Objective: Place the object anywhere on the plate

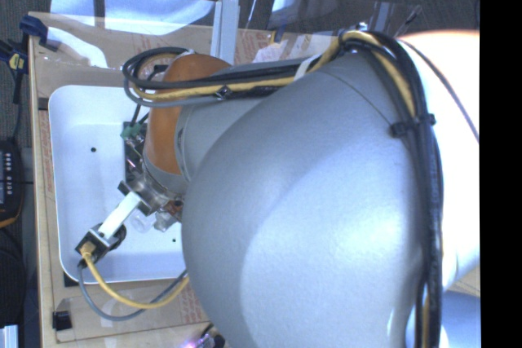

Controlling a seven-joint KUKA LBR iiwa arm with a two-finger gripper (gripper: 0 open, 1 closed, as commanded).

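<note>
The big grey arm [326, 208] is swelling across most of what I can see, leaning in from the right and blocking the middle and right of the bench. Its orange band [167, 122] is showing just past the grey shell, hanging over the left white bin [69, 175]. Black and yellow cables [245, 81] are running along the top of the arm and looping near the band. Below the band the wrist is pointing down into the bin, and the gripper [151, 204] is sitting low over the bin floor, mostly hidden by its own mount, so I cannot tell how it is set or whether it is carrying anything. A white bracket [110, 228] is sticking out to the lower left with a yellow cable [122, 293] trailing over the bin's near rim. I cannot make out the object or the plate from here.
</note>
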